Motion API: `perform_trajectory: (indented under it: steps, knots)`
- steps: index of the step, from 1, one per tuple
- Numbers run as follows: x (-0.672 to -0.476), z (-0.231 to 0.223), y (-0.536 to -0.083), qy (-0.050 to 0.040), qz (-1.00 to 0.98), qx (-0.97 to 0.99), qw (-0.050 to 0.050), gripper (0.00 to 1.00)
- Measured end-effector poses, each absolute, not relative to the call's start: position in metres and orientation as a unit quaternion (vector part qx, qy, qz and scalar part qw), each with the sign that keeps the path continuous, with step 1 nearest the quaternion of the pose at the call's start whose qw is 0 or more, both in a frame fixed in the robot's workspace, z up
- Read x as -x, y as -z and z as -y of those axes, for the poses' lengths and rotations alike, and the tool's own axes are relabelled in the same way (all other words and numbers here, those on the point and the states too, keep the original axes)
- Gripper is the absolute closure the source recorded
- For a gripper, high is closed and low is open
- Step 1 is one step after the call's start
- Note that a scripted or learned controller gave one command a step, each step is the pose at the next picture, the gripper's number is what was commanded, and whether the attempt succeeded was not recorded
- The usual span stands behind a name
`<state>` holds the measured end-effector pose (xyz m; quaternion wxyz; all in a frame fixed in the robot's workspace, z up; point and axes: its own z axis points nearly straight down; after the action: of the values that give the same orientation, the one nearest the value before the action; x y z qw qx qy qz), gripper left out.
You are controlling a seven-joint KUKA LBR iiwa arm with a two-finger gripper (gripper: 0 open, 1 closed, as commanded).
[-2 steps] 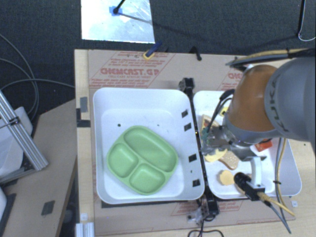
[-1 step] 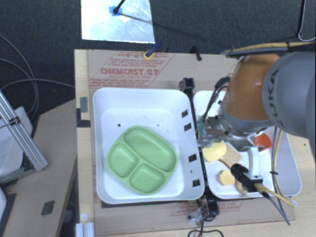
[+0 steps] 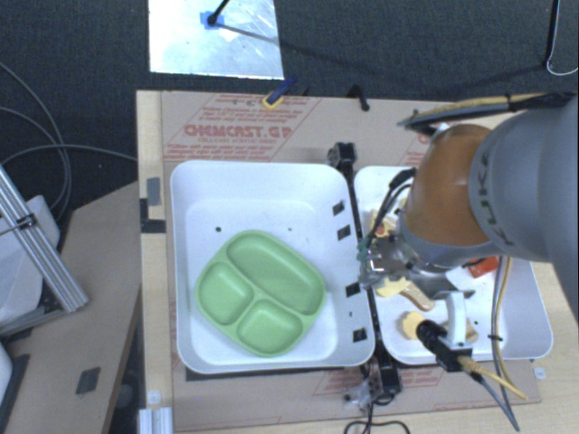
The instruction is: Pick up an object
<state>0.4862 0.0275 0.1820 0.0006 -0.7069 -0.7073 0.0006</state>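
Observation:
My gripper (image 3: 391, 265) hangs low over the left part of the right bin (image 3: 534, 333), mostly covered by the grey arm and its orange band. A pale yellow object (image 3: 395, 288) lies right under the gripper, touching or almost touching it. Another pale yellow piece (image 3: 412, 325) lies a little nearer the bin's front edge. An orange-red object (image 3: 481, 265) peeks out from behind the arm further right. I cannot see anything held.
The left bin (image 3: 208, 197) holds a green divided plate (image 3: 261, 290) in its front half. Black clips (image 3: 344, 233) run along the wall between the two bins, close to the gripper. The bins rest on a cardboard sheet (image 3: 235, 125).

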Motion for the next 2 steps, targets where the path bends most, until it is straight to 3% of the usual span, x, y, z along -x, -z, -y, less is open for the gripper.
perform_trajectory:
  steps: [1,2]
  knots:
    - [-0.487,-0.009,-0.184,0.0005,0.707,0.707,-0.001,1.00]
    - [-0.488,-0.053,-0.233,0.0031,0.710,0.704,-0.002,1.00]
